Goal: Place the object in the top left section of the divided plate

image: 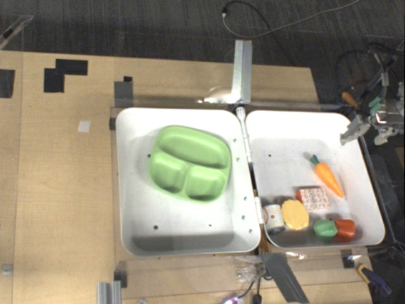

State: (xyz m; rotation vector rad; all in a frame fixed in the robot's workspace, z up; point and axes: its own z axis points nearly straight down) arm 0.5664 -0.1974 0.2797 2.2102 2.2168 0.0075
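We see the green divided plate [188, 163] in the left bin [136, 227] with all sections bare, so nothing is placed yet. The toy carrot [328, 177] and other toy foods lie in the right bin [285, 128]. Of the end effector [373, 120] at the far right, we cannot tell its state.

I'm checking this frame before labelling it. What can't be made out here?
- Gripper: at the camera view's right edge, blurred and partly cut off; jaws' state unreadable.
- Small can: label too small to read.
- Patterned box: print too small; yellow round item covers one corner.
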